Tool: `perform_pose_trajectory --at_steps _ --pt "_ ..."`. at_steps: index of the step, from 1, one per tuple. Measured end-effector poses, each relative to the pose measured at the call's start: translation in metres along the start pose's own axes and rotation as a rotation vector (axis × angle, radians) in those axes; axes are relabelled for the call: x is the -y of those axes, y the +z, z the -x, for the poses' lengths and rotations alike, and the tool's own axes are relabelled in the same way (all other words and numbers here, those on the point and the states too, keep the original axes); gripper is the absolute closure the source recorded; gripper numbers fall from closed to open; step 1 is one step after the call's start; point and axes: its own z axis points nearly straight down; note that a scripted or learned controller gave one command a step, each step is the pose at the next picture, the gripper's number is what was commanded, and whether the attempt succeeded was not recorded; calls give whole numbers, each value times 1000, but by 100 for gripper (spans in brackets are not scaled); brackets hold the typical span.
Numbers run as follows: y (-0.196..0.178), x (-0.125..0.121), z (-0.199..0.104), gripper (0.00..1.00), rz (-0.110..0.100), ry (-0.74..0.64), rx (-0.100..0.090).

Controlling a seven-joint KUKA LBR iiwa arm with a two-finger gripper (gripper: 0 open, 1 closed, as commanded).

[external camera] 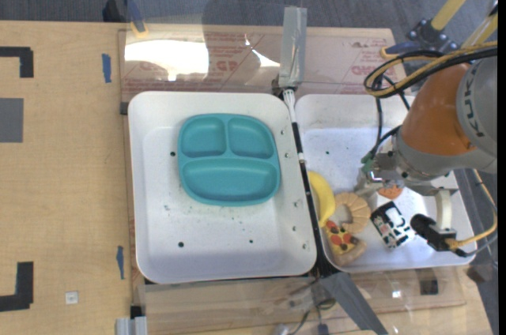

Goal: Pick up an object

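While the arm reaches in from the right, the camera view shows two shallow white bins side by side: the left bin (150,246) bears a teal divided plate (229,158) lying flat near its middle, apart from every wall, and the right bin (340,140) bears the loose objects gathered toward its near-left corner. Against the wall shared with the left bin lies a yellow banana (321,195), and touching its lower end is a tan pizza slice (349,229) with red and dark toppings; their crowding along the wall suggests random scatter rather than deliberate arrangement. Just right of the slice rests a small black-and-white object (391,227), possibly a toy car, though the resolution does not settle this. Above these items hangs the gripper (381,182), low under the grey wrist and its orange band, placed so as to descend among them. Whether it is open or closed cannot be told, since the wrist housing hides that part. Relative to it, the black-and-white object lies just below, and the banana and pizza slice lie nearby to the left.
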Motion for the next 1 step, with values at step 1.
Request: perform_pose_trajectory --at_steps 1 --pt "-1 45 -5 100 5 84 0"
